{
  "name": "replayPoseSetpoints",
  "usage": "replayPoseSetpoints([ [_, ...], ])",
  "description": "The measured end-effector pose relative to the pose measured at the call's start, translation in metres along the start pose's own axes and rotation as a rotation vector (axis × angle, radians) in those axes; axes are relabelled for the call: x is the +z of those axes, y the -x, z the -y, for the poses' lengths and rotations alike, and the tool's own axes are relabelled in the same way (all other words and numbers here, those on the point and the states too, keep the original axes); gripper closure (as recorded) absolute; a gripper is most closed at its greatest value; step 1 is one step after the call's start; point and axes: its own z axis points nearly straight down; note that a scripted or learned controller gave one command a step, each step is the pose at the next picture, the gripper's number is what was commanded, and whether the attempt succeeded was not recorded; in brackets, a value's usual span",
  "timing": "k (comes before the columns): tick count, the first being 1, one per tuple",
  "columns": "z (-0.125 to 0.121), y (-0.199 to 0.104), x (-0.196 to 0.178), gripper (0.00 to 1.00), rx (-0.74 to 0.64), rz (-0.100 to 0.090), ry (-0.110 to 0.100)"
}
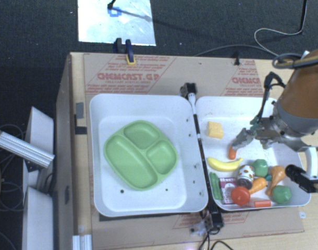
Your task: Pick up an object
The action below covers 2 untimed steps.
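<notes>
1. The grey robot arm with the orange band [300, 95] stands highest over the bench and so nearest the lens. It enters from 3 o'clock, and its two-finger gripper [239, 140] hangs over the right bin. I cannot tell whether the gripper is released or clenched.
2. The left shallow white plastic bin [96, 139] holds a light green divided plastic plate [141, 154], well apart from the gripper at its 9 o'clock.
3. The right shallow white plastic bin [227, 105] holds the toys.
4. The heap of mixed toy food [255, 184] lies at the gripper's 5 o'clock and looks too crowded for a clean grasp.
5. The yellow toy banana [224, 164] lies across the view, near at 7 o'clock.
6. The yellow block of toy cheese [215, 129] sits near at 10 o'clock.
7. The small orange-red stubby toy piece [232, 152] is the likeliest pick. It lies just beside the gripper at 7 o'clock, its long axis running roughly 12 to 6, with only the banana close below.
</notes>
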Motion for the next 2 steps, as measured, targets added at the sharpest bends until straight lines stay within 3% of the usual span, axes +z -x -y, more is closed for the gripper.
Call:
replayPoseSetpoints([
  [1, -0.038, 0.018, 0.144, 0.0, 0.002, 0.001, 0.001],
  [2, -0.038, 0.018, 0.133, 1.0, 0.001, 0.001, 0.002],
])
